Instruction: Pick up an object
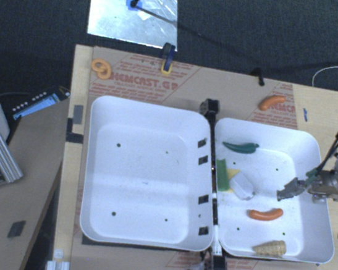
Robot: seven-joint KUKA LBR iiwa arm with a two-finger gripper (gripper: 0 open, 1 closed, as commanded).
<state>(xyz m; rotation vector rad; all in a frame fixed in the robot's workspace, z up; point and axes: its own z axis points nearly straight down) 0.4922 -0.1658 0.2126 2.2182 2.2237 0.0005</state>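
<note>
Pincer [287, 193] of the grey arm hangs over the right bin [324, 160], reaching in from the right; whether it is released or clenched cannot be told from this angle, and nothing shows between its tips. Five objects lie in that shallow white bin. Nearest, by the front rim, rests one ridged tan cone [269, 247]. Just beyond it lies one smooth orange sausage shape [264, 214], a little nearer than the pincer tip and to its left. Farther left sits one pale, translucent lump [242, 187], touching one flat green-and-yellow piece [223, 174] against the divider. Farthest, near the back wall, lies one glossy dark-green pepper shape [241, 147]. Left bin [106, 113], white and rounded at the corners, adjoins it. Outside the bins, on the far board, rest a second orange sausage [272, 103] and one tan ring [101, 68].
</note>
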